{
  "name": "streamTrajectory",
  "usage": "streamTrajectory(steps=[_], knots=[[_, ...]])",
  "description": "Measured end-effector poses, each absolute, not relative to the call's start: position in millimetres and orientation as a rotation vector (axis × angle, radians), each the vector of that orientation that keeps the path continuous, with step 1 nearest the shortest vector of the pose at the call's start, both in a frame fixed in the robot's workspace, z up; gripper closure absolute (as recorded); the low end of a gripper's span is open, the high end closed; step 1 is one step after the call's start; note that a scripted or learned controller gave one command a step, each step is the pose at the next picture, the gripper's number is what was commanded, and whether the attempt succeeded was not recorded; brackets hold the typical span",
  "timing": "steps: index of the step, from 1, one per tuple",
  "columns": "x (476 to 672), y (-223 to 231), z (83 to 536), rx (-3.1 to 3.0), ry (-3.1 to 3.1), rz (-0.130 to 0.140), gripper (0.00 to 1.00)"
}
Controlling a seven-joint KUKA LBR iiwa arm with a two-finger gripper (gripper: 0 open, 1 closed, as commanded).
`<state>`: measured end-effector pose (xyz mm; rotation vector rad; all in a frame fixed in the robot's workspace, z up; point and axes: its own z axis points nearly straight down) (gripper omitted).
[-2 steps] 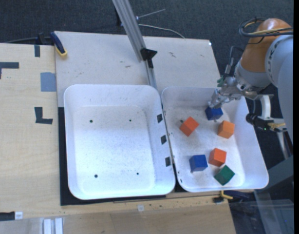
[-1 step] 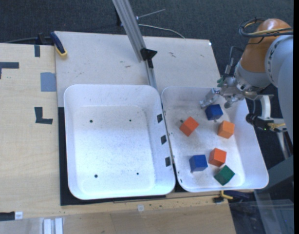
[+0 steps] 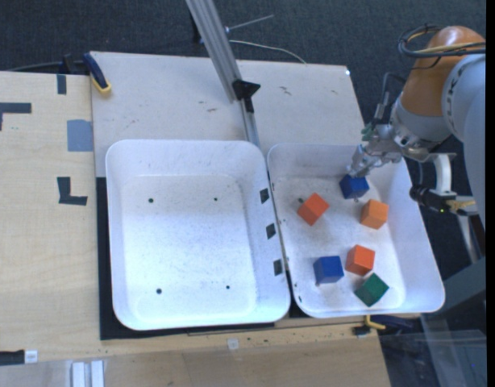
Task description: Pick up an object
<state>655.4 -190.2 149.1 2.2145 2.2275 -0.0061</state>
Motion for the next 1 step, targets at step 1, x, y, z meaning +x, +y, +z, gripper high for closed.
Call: streamTrajectory(steps=[1], knots=[[655.2,-190.2,148.6,2.215,2.228,-0.007,0.00]])
